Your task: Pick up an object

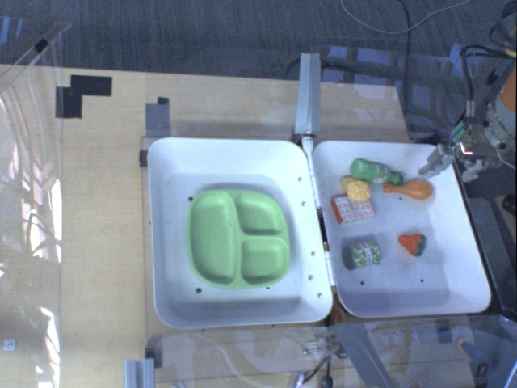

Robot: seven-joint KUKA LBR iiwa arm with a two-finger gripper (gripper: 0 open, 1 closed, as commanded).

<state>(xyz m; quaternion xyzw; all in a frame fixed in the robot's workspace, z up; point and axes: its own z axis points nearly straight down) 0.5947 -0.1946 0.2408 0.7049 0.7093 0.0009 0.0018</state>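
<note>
While my gripper [440, 162] hangs at the two o'clock corner of the right bin [477, 285], I cannot tell how its tips are set, and nothing shows between them. Nearest is the orange drumstick [412, 189], just beside me toward seven o'clock, its long axis running roughly nine to three with the fat end closest to me. Beyond it toward nine o'clock lie the green bottle [373, 170] and yellow corn [356, 189]; the green tray [239, 237] sits well apart in the left bin [161, 217].
</note>
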